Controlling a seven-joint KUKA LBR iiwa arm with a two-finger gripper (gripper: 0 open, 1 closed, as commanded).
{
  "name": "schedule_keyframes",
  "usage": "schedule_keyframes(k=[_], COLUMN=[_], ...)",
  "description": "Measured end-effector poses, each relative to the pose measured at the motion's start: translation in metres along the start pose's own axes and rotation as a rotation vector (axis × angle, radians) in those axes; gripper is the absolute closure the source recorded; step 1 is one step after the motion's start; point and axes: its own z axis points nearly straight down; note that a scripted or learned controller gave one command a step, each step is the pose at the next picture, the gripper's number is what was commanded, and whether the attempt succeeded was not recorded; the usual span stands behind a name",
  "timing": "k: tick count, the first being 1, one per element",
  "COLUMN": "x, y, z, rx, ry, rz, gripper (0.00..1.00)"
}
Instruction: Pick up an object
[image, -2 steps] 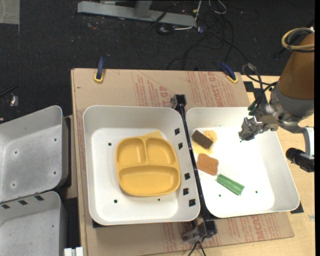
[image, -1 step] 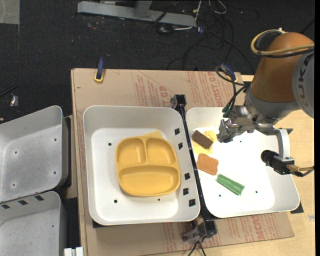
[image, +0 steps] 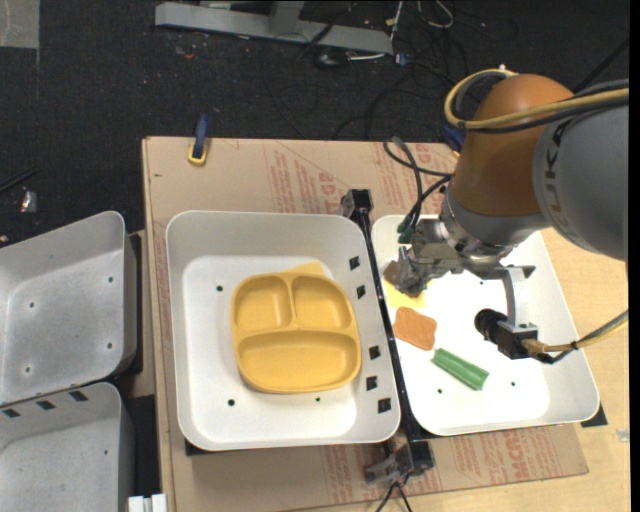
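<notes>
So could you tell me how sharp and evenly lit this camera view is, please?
In the camera view, the yellow tray, orange piece and green piece look sharp; the white bins are bright but not washed out; the arm, nearest the lens, looks softer and shades the right bin beneath it.

Arm (image: 520, 170) over right bin (image: 560, 400)
</notes>
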Motion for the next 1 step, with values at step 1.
schedule_keyframes(k=[1], x=[0.0469], y=[0.005], z=[-0.0036], rx=[-0.003], ry=[-0.001], rz=[0.002], gripper=[1.0])
